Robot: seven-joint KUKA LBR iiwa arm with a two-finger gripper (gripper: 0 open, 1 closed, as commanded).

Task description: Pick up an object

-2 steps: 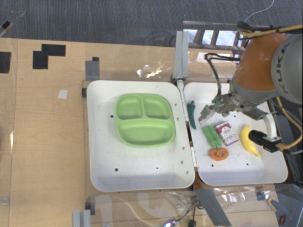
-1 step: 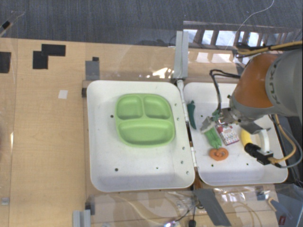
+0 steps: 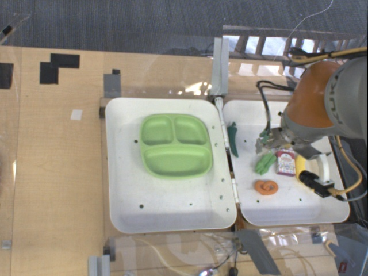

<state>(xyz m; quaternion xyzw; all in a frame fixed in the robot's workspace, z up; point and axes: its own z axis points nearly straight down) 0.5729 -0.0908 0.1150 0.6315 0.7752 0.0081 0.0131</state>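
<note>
Claw (image 3: 268,144) hovers just above green toy (image 3: 264,163) in right bin (image 3: 299,211).

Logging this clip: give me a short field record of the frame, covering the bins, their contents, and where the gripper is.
left bin: holds a green divided plate
right bin: dark green item at left wall, light green item, small pink box, yellow item, orange round item
gripper: low over right bin, just above the light green item
grasp: cannot tell
</note>
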